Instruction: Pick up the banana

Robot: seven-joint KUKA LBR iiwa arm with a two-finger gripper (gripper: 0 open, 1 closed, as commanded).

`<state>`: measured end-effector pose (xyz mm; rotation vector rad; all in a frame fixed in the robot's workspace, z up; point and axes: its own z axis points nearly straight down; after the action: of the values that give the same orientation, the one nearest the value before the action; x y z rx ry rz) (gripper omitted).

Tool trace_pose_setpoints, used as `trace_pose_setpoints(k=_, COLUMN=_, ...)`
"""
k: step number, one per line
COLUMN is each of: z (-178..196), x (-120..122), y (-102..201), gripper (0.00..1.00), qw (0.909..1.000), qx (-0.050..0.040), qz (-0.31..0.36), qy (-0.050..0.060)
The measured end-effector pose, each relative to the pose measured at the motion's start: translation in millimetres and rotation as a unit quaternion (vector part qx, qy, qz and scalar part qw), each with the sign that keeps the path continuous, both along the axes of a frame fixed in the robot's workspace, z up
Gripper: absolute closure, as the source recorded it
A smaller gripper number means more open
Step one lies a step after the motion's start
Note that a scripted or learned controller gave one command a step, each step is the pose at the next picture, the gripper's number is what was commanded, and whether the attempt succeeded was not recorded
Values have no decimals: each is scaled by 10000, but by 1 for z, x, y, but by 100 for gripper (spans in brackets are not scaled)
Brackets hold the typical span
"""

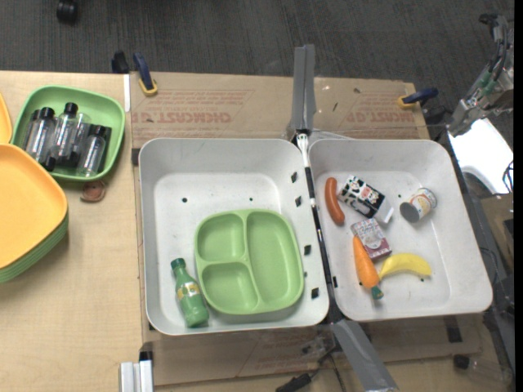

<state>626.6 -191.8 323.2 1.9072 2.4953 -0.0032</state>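
Pincer (476, 109) hangs beyond the surface's far right corner, grip state untellable; banana (404, 266) lies unobstructed near the right bin's (433, 294) near edge, touching the carrot (365, 268).

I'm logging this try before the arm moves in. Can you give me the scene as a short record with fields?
target: banana, lying in the right bin, near its front
beside target: carrot just to its left, small packet above the carrot
other right bin items: sausage, black and white carton, can
left bin: green divided tray, green bottle at the tray's left
target state: resting in the bin, not lifted
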Motion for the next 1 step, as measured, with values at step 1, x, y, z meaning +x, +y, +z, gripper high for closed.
trace_pose_setpoints(k=1, z=9, x=15, y=-28, gripper=100, qw=9997, qx=0, qz=-240, qy=-3)
